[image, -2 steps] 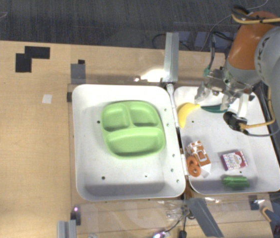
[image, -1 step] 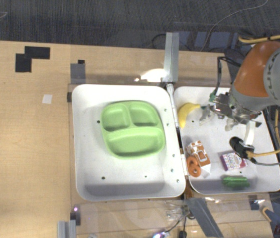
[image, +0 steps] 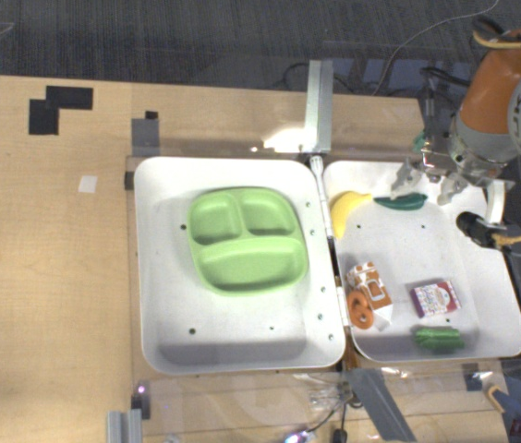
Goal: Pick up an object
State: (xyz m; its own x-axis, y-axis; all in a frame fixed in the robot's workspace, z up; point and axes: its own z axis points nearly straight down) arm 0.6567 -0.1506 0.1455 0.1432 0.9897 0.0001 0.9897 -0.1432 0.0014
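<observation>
My gripper hovers over the far part of the right bin, its two fingers spread open with nothing between them. Just left of and below it a dark teal flat piece lies on the bin floor. A yellow banana-shaped toy rests at the bin's far left wall. Nearer the front lie an orange and white packet, a purple packet and a small green object.
The left bin holds a light green divided tray. A metal divider post stands between the bins at the back. The arm's orange band is at the upper right.
</observation>
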